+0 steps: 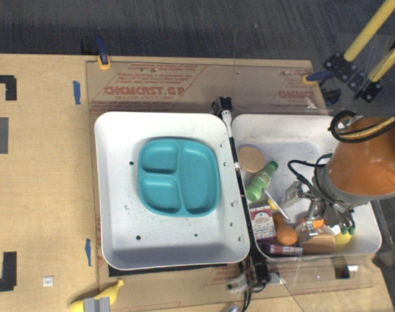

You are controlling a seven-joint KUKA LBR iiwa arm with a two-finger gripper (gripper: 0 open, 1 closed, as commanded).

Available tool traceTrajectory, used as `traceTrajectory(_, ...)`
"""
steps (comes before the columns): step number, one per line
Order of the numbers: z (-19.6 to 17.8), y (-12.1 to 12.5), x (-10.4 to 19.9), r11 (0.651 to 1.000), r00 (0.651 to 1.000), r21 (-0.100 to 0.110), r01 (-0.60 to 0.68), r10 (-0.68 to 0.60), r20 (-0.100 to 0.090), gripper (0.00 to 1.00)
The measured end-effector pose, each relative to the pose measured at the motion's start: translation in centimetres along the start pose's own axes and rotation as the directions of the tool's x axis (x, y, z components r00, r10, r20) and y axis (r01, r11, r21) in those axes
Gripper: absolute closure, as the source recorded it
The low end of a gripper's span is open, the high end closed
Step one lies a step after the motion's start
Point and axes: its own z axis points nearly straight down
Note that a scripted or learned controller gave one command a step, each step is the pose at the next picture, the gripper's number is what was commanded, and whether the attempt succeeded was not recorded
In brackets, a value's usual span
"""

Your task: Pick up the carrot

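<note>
- You have the gripper (pixel 317 223) low in the right bin (pixel 295 132), down among the clutter at its near right corner.
- The carrot (pixel 314 224) appears to be the small orange piece right at the fingertips, but the spot is too small and crowded to be sure.
- You cannot tell from this view whether the jaws are open, closed, or gripping anything, so count the pick as not yet proven; the lift is still to come.
- Just beside that spot lie an orange ball (pixel 287 234), a tan bread-like piece (pixel 317 244), something yellow (pixel 342 239) and a red carton (pixel 263 223); a green bottle (pixel 259 182) sits nearer the dividing wall.
- Room is tight: the bin's near wall and right wall hem in the wrist, and neighbours touch or nearly touch the target.
- Open room lies above and in the bin's far part.
- The left bin (pixel 112 174) holds a teal divided plate (pixel 180 177), well apart.
</note>
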Motion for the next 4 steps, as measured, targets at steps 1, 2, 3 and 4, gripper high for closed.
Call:
traceTrajectory(1, 0.1, -4.9, -0.1, 0.979, 0.979, -0.008, 0.202, -0.202, -0.001, 0.00)
traceTrajectory(2, -1.2, -4.9, -0.8, 0.981, 0.981, -0.003, 0.193, -0.193, 0.020, 1.00)
traceTrajectory(3, -10.0, -1.7, -11.2, 0.998, 0.998, -0.008, -0.061, 0.061, -0.008, 1.00)
traceTrajectory(4, -9.8, -1.8, -11.0, 0.998, 0.998, -0.009, -0.064, 0.064, -0.014, 0.00)
